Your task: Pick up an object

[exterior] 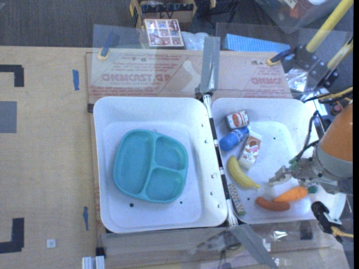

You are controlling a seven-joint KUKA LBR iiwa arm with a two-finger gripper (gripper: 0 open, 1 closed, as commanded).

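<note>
The right bin holds several objects: a small red and white can, a blue bottle, a small white carton, a yellow banana, an orange carrot and a reddish sausage. My gripper hovers low over the bin's front right part, just above the carrot and to the right of the banana. Nothing shows in its grasp. The grey and orange arm reaches in from the right edge.
The left bin carries a teal divided plate. Cardboard sheets and a box with a printed card lie behind the bins. Yellow bars and cables crowd the back right.
</note>
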